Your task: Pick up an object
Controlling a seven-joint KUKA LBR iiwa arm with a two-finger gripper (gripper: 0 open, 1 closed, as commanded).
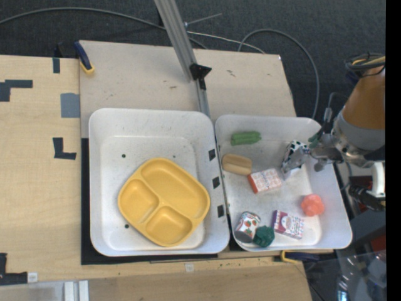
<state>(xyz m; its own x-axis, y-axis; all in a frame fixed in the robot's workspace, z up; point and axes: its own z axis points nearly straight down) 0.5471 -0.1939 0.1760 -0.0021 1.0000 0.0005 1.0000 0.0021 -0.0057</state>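
Hovering over right bin [326, 231] w/ claw [293, 157], just above red-white carton [265, 180]; grip state: can't tell. Yellow tray [164, 200] sitting in left bin [103, 168].

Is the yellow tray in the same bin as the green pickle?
No, the yellow tray lies in the left bin, while the green pickle lies in the right bin.

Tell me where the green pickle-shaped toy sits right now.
The green pickle-shaped toy lies near the far edge of the right bin, just beyond the tan bread-like block and close to the divide between the two bins.
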